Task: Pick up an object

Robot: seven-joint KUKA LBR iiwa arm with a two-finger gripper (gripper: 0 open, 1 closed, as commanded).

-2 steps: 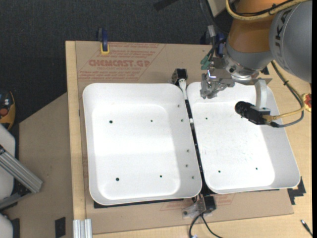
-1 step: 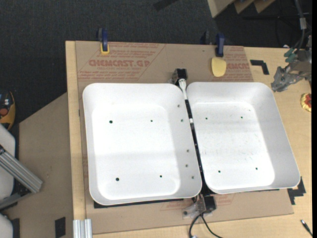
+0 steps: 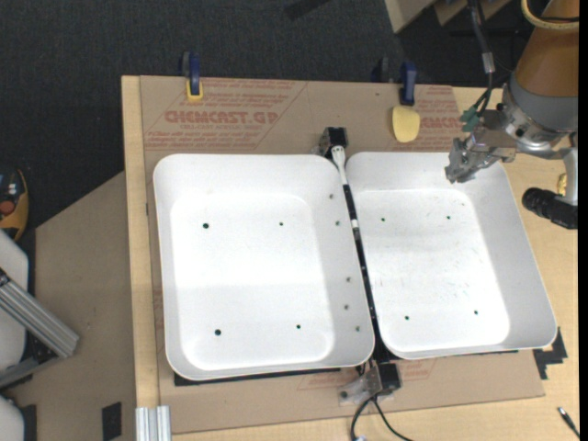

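One candidate object shows: a small pale-yellow rounded block (image 3: 405, 123) on the brown cardboard sheet (image 3: 276, 108), just beyond the far rim of the right shallow white plastic bin (image 3: 514, 274). The grey two-finger gripper (image 3: 465, 165) hangs over that rim's far right corner; the block lies to its left, slightly farther back. Whether anything is gripped I cannot tell.

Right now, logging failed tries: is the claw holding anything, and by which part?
Nothing seen held. The claw hangs over the right bin's far rim.
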